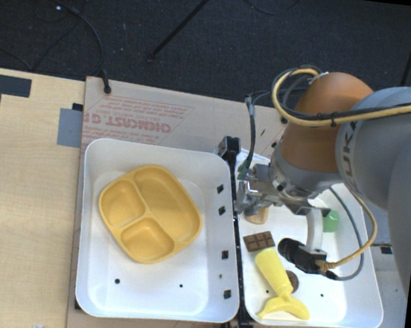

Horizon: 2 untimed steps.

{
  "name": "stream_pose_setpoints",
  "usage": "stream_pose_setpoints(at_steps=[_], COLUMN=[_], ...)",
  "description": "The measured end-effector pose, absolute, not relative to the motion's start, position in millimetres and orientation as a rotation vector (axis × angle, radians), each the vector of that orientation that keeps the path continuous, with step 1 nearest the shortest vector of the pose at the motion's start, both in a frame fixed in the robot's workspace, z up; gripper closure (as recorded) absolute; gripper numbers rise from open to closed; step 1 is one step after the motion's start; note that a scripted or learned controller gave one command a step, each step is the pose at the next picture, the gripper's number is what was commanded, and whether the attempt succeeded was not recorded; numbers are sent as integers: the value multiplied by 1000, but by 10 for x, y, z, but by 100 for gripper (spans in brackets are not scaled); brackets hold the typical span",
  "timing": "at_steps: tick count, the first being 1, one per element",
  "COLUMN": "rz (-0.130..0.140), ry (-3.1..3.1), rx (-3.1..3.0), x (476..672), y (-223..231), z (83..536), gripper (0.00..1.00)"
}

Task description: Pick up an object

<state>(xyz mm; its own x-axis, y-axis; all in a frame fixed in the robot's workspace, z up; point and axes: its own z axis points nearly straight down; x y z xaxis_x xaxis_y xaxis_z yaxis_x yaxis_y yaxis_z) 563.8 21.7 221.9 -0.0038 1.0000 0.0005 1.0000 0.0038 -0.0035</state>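
Observation:
My gripper (250, 200) hangs low over the back left part of the right bin (367, 308), close to the wall between the bins. Just below it peeks a small tan-brown thing (258, 217), partly hidden by the gripper. A brown chocolate-bar piece (259, 241) lies a little nearer the front. In front of that lies a yellow fish-tailed object (278, 281), stretched toward the bin's front edge, with a dark round thing (292, 280) at its side. A green object (331, 219) sits to the right, behind the arm.
The left bin (91, 287) holds a yellow divided plate (150, 212) in its middle. The grey arm with its orange band (322, 130) covers the back of the right bin. Cardboard (136, 117) lies behind the bins.

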Motion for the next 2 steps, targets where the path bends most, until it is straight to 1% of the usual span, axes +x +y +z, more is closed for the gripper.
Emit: stream_pose_setpoints(at_steps=[1,2], rz=[2,5], ry=[-2225,-2222], rx=[-2216,-2217], x=[5785,5777], y=[671,655], z=[2313,2308], gripper=[100,0])
